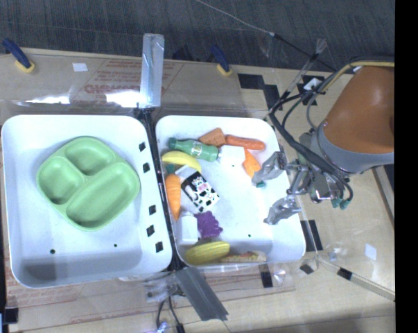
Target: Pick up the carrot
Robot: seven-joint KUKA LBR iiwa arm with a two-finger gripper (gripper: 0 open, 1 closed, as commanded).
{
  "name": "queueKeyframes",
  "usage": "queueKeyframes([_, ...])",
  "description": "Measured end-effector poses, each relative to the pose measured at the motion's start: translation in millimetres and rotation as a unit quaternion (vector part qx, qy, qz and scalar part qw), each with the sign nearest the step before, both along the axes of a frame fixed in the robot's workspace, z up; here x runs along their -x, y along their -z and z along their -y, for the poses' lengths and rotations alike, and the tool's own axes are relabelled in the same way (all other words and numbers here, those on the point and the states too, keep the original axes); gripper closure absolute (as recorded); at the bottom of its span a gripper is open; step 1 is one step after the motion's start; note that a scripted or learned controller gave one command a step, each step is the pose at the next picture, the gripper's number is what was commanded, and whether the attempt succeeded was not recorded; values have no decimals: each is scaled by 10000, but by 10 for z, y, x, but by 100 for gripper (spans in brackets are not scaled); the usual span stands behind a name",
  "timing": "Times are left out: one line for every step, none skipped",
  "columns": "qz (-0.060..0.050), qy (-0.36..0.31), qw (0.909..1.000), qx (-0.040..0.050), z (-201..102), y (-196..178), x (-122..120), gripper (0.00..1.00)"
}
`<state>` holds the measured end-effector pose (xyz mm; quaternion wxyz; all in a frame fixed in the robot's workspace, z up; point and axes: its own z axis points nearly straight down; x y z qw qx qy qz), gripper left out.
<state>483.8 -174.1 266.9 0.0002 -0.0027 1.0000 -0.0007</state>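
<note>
Your gripper [276, 189] hangs over the right bin's [288, 236] right side, jaws spread and empty. The carrot [173, 193] lies by the bin's left wall, beside the cow-print carton [199, 190], well apart. Reach, grasp and lift all remain.

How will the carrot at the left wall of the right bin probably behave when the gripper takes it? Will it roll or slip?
The carrot looks like a smooth, tapered toy, so it is probably stiff and light, and may slip from a grasp near its narrow end. It lies against the bin wall beside the banana, so it seems unlikely to roll far. The gripper hangs open, apart from it.
</note>
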Motion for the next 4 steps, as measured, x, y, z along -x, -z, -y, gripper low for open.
queueKeyframes([-50,-432,9991,-27,342,966,-541,0])
queueKeyframes([-5,-114,9999,-9,355,1756,-933,0])
queueKeyframes([18,-154,9999,-1,337,1633,-959,100])
queueKeyframes([15,-158,9999,-2,332,1636,-959,0])
